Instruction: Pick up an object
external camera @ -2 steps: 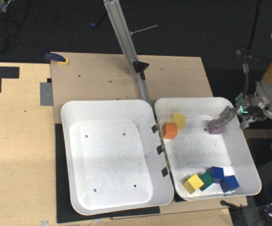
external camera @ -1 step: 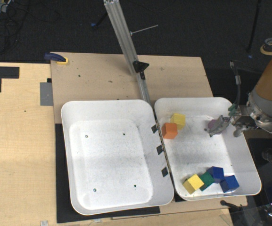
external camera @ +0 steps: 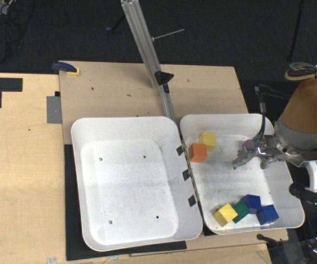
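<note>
The arm [external camera: 301, 120] is reaching in over the right bin [external camera: 224, 122], and the gripper [external camera: 251, 155] is hanging above the upper right part of the bin floor. Its fingers are blurred and small in this picture, so I cannot tell if they are apart or closed, and I am seeing no block between them.

Nothing is lying directly under the gripper. The nearest things are the orange block [external camera: 198, 152] and the yellow block [external camera: 207, 140], which are sitting to the left of the gripper near the bin's inner wall; the two are touching or almost touching each other. Toward the front of the bin, below the gripper in the picture, a second yellow block [external camera: 224, 214], a green block [external camera: 240, 209] and two blue blocks [external camera: 252, 202] [external camera: 267, 214] are lying packed in a group.

In my judgement the step in hand is choosing a target and moving over it. To do it well, the gripper should be centring over one block before going down. The orange block seems the better choice, with free sides away from the yellow one, while the front group is crowded and the fingers may be pushing neighbours there. The fingers should be going down on two free faces, and the wall beside the block needs care
</note>
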`<action>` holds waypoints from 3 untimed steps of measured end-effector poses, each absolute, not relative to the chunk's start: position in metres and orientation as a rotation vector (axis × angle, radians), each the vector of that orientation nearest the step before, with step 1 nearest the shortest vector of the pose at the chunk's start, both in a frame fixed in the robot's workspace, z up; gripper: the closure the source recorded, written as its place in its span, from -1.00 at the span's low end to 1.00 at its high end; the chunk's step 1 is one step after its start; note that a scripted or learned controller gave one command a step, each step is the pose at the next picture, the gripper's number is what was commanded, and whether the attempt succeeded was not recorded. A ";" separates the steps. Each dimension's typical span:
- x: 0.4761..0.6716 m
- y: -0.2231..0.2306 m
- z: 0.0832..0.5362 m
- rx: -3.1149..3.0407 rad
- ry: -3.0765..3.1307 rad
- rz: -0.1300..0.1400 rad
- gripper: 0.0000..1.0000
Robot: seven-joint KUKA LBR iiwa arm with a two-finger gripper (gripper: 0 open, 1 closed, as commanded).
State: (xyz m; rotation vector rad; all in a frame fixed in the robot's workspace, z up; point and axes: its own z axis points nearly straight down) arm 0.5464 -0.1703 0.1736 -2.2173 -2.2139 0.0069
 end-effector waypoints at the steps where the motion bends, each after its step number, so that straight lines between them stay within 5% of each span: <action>1: 0.539 -0.177 0.116 -2.217 -2.214 0.008 -1.00; 2: 0.539 -0.179 0.130 -2.228 -2.209 0.003 1.00; 3: 0.535 -0.182 0.173 -2.231 -2.213 -0.001 1.00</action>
